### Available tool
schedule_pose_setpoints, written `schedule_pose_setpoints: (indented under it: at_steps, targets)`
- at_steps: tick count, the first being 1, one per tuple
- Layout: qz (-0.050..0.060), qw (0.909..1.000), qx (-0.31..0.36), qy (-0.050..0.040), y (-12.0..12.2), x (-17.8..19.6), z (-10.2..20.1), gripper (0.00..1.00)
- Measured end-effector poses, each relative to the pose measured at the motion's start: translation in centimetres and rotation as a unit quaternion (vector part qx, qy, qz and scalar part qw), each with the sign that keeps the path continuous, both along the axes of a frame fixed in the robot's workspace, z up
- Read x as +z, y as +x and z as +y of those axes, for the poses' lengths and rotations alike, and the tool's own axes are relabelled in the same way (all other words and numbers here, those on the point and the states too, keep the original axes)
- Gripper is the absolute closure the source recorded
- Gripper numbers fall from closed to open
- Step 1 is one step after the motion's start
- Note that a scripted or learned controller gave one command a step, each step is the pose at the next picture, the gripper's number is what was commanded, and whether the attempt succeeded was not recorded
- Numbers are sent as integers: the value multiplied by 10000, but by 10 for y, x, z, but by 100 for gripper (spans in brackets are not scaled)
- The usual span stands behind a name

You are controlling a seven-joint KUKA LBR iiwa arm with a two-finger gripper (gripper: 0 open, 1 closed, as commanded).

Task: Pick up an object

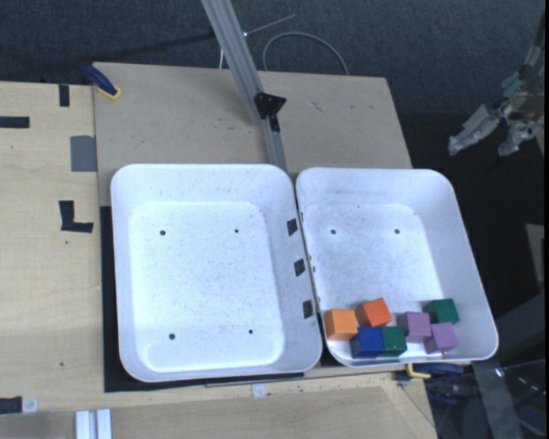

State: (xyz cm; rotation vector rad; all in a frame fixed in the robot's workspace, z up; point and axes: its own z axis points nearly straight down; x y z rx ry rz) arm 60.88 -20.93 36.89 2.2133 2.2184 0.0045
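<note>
- The table (348,117) bears two white bins; the left bin (201,273) sits beside the right bin (393,254).
- The hand (494,131) hangs past the right bin's far right corner, grip unclear.
- Coloured blocks (393,327) cluster at the right bin's near edge, well apart from the hand.

No legible text, label, brand, number or sign appears anywhere on the bench (183,126), the two white bins (206,179) or the coloured blocks (375,313) at five o'clock
</note>
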Motion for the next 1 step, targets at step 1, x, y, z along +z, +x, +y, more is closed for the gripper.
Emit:
schedule_pose_setpoints:
  at_steps: [1]
  targets:
    - [92, 10000, 1, 36, -56, -135, 71, 0]
